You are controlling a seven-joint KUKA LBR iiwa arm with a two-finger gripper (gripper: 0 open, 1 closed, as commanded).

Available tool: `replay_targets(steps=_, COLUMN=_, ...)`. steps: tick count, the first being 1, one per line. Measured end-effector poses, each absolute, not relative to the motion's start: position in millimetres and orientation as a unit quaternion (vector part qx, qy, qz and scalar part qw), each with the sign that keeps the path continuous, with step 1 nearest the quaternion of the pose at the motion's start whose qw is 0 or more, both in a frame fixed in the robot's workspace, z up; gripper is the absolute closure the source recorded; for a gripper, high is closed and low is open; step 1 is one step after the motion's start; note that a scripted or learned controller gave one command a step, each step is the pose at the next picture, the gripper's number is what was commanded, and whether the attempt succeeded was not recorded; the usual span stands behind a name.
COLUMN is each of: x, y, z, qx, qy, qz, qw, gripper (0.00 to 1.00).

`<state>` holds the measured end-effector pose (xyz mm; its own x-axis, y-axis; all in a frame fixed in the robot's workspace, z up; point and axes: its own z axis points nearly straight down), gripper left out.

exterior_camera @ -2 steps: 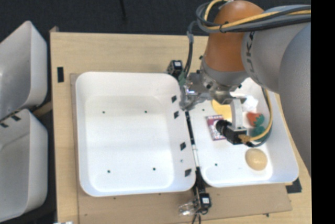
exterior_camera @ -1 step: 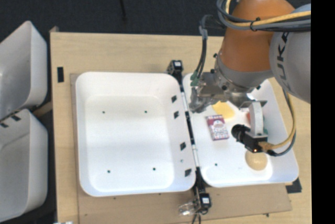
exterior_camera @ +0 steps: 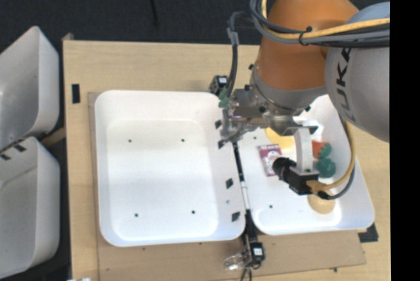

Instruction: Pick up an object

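Left bin (exterior_camera: 105, 142): it sat touching the right bin (exterior_camera: 282, 219) along that bin's left wall.
Pincer (exterior_camera: 231, 121): I hung over the right bin's left wall, not over its floor. I could not tell whether my pincer was apart or together, and I saw nothing held in it.
Risk at the wall: coming straight down from there, I would likely have struck the rim and caught nothing.
Purple packet (exterior_camera: 269, 159): it lay flat in the right bin, near the left wall. It looked thin, so I might have slid off it.
Yellow piece (exterior_camera: 286, 142): it sat mid-bin, partly hidden under my wrist.
Green toy (exterior_camera: 326, 166): it lay toward the bin's right wall, crowded by an orange piece (exterior_camera: 319, 147). I might have nudged both.
Tan disc (exterior_camera: 321, 204): it sat by the bin's near-right corner.
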<state>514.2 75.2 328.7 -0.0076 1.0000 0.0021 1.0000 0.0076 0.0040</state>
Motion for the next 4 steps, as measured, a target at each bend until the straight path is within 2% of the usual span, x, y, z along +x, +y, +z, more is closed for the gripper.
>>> replay_targets(steps=2, x=522.0, y=149.5, z=476.5, qx=0.704, qy=0.71, qz=0.005, qw=0.002, gripper=1.0)
replay_targets(steps=3, x=522.5, y=145.0, z=482.6, qx=0.704, qy=0.71, qz=0.0004, qw=0.002, gripper=1.0)
replay_targets(steps=4, x=488.1, y=152.1, z=411.3, qx=0.706, qy=0.709, qz=-0.0036, qw=-0.002, gripper=1.0)
